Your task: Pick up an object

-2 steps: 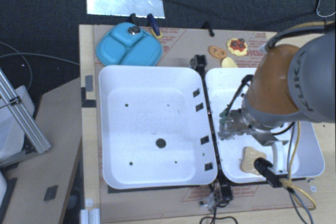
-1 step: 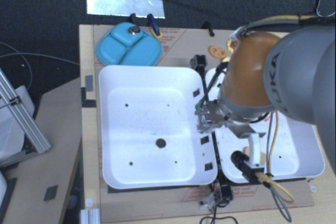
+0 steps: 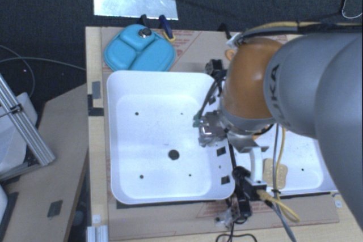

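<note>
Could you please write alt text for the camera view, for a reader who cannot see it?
A grey robot arm with an orange band reaches in from the right, its hand low over the right edge of the left white bin. A blue lidded container sits on the bench behind that bin.

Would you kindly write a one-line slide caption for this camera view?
KUKA arm reaching from the right, its gripper over the left white bin's right rim.

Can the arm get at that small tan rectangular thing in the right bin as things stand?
Probably yes. The small tan rectangular object lies flat on the right white bin floor with nothing on it; the arm's gripper hangs nearby over the divide between bins.
</note>
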`<state>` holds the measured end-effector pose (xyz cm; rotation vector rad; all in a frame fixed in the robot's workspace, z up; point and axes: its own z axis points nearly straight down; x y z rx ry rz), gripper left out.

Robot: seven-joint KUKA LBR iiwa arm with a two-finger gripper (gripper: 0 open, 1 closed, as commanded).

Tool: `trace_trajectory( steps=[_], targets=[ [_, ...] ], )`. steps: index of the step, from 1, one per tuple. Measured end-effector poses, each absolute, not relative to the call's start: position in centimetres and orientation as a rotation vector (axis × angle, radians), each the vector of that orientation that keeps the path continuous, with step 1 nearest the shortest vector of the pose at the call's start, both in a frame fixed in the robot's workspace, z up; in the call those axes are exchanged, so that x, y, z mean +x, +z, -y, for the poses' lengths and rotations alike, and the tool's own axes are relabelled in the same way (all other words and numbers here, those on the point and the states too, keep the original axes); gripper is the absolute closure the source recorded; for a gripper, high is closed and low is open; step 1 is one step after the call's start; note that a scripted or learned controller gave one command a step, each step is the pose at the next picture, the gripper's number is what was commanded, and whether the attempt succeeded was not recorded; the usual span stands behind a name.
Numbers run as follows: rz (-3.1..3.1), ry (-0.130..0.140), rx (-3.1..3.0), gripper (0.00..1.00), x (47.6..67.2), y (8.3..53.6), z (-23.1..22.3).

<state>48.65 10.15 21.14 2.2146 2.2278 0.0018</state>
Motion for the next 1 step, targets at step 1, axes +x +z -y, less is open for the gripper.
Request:
trace_trajectory(
  steps=[1],
  targets=[
    [-2.216, 0.027, 2.208, 1.00, 50.16, 48.12, -4.91]
  ],
)
